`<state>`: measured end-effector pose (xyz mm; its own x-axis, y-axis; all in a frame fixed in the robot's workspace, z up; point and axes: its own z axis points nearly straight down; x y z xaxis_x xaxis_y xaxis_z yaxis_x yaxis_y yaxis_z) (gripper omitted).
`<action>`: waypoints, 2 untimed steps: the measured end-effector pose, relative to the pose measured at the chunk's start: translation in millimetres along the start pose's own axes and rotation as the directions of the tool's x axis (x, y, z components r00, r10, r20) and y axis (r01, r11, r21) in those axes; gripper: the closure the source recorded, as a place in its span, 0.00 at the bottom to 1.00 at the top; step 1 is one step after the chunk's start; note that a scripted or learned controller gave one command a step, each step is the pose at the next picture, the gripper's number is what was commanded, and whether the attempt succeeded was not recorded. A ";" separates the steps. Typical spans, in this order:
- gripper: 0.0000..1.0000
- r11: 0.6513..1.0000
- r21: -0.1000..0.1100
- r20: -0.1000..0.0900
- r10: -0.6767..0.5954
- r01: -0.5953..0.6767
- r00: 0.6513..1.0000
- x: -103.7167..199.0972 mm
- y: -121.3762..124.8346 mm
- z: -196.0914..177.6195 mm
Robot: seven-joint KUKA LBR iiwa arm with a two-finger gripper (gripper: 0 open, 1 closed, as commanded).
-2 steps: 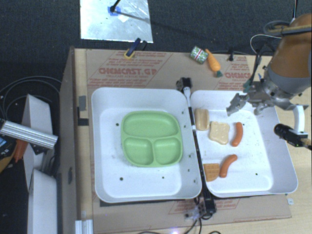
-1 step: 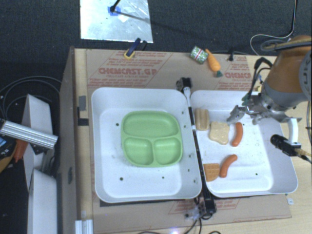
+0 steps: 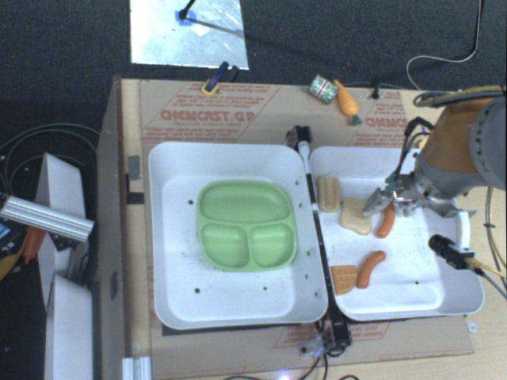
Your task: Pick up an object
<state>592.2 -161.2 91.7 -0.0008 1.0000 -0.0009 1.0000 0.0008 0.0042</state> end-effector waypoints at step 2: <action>1.00 1.000 -0.010 -0.002 0.000 0.000 1.000 29.1 -36.4 -8.2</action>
<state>555.8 -132.2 99.7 -0.0012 1.0000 0.0008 0.9999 0.0012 0.0141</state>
